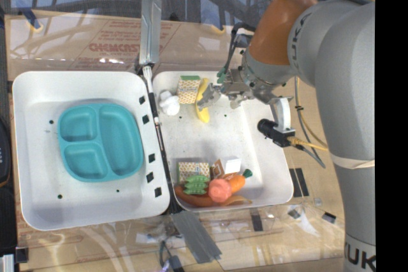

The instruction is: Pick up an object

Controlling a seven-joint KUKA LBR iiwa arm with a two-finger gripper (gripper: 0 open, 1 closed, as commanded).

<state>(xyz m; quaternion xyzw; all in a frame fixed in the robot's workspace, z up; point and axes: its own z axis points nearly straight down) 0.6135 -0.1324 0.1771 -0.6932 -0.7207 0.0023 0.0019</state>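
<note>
Gripper (215, 90) low over right bin (268, 156), far edge — jaw state hidden, cannot tell. Yellow banana (203, 102) lies just beside it. Toy food pile (213, 185) at near edge. Teal tray (101, 141) in left bin (38, 200).

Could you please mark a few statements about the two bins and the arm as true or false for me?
1. The teal divided tray lies in the left bin. True.
2. The banana lies in the left bin. False: it lies in the right bin, near its far edge.
3. The gripper is over the right bin. True.
4. The carrot sits beside the banana. False: it sits in the pile at the near edge, apart from the banana.
</note>
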